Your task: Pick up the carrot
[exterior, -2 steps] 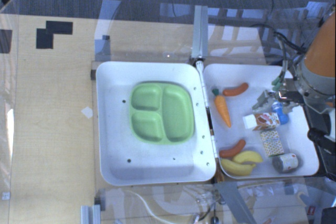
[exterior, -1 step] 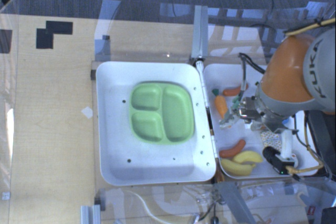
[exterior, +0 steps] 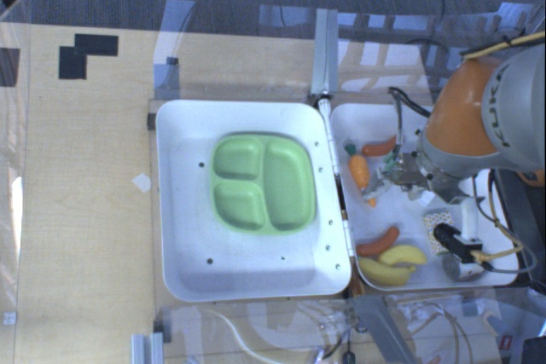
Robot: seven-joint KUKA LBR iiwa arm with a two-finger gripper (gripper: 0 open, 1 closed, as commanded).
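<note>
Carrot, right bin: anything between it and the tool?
Nothing visible. The carrot lies on bare bin floor near the right bin's left wall; the tool sits just to its right. A sausage lies beside them, behind the gap, not in it.

The arm's bulk point(exterior: 486, 119) covers much of the right bin point(exterior: 375, 119) — its gripper point(exterior: 394, 177) too small and cluttered to read, and one orange piece point(exterior: 380, 147) half tucked beneath it.
</note>
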